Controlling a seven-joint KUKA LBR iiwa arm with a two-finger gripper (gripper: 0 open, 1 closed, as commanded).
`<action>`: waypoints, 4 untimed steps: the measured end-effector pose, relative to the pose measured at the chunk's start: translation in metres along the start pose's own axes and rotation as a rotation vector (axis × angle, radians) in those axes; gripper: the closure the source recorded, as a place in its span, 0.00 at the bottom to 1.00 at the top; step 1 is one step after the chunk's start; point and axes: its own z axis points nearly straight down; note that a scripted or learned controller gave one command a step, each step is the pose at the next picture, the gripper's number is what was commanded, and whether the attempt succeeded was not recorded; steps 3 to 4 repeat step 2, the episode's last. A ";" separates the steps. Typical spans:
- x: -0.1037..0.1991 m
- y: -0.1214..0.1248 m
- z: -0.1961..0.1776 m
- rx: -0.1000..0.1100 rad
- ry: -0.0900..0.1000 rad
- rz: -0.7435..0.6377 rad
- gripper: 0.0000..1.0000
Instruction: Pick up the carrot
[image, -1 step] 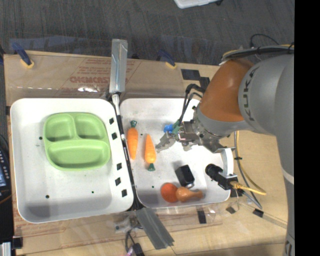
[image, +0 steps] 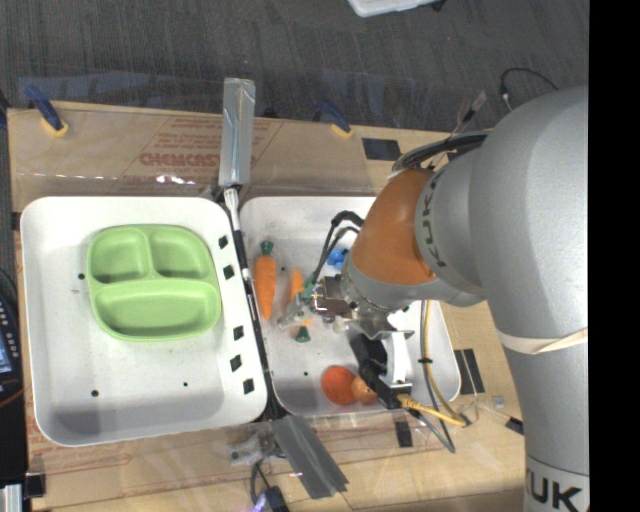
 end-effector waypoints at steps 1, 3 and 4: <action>0.000 0.001 -0.010 0.000 0.000 -0.005 1.00; 0.025 0.035 -0.128 -0.009 -0.001 -0.124 1.00; 0.025 0.035 -0.128 -0.009 -0.001 -0.124 1.00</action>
